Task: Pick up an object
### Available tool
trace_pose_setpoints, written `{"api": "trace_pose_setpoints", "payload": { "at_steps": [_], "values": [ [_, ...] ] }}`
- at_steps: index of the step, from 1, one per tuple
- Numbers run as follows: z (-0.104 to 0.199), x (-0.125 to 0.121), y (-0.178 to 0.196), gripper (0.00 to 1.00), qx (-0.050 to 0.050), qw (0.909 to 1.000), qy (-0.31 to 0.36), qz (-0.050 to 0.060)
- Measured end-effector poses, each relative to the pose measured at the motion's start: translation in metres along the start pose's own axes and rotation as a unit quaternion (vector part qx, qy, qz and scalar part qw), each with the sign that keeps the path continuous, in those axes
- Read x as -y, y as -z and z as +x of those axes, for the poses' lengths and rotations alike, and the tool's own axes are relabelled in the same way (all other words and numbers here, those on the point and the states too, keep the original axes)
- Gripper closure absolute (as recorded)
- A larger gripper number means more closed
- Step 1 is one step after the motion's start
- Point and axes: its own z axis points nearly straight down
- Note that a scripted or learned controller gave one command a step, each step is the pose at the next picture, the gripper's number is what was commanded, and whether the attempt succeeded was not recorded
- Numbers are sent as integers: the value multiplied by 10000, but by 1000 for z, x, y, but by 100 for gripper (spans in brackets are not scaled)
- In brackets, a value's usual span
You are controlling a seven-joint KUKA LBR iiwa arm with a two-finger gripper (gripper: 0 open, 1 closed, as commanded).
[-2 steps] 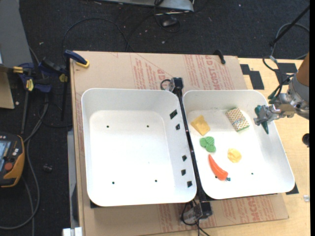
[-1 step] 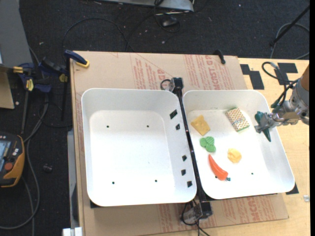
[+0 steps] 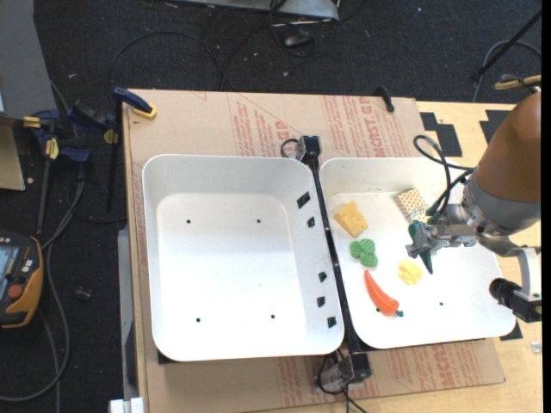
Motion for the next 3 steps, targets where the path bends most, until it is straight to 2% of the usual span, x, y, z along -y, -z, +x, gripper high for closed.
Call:
{"api": "trace_pose_setpoints", "payload": {
  "at_steps": [1, 2, 3],
  "values": [
    [-3, 0, 2, 0, 8, 10000, -21, -18],
    [20, -54, -83, 0, 1, 10000, -8, 16],
    [32, -113, -109, 0, 10, 10000, -10, -18]
  ]
}}
